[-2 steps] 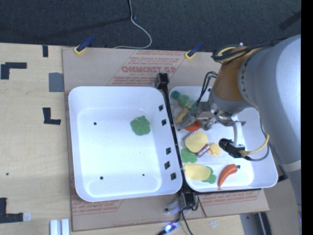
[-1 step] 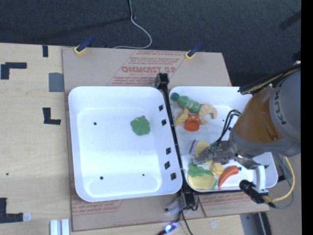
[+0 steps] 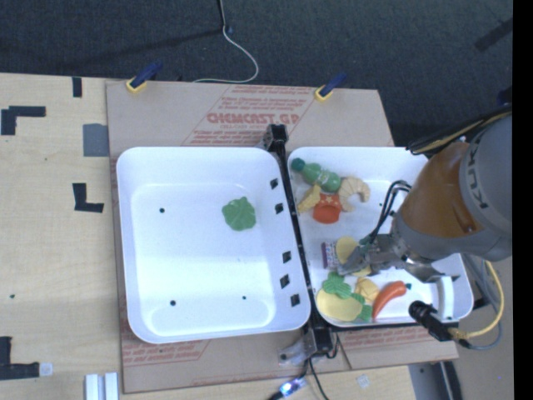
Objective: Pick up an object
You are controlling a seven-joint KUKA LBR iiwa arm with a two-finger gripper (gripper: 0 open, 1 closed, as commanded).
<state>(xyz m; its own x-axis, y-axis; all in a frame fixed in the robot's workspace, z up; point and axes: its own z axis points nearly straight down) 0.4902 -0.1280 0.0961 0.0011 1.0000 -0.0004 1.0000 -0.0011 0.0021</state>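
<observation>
The counter (image 3: 50,248) carries two white bins side by side on a cardboard sheet (image 3: 250,119). The left bin (image 3: 133,223) holds a single green leafy toy (image 3: 240,214) a little toward its far right side. The arm (image 3: 454,202) comes over the right bin (image 3: 354,155). Its jaws (image 3: 360,257) are low near the middle of that bin beside a pale yellow piece (image 3: 346,247); whether they are apart or together cannot be told. At the bin's near edge lie a yellow disc (image 3: 335,307) and an orange chili (image 3: 388,296). Near its far left corner sit a green bottle shape (image 3: 321,174) and a red piece (image 3: 326,212).
</observation>
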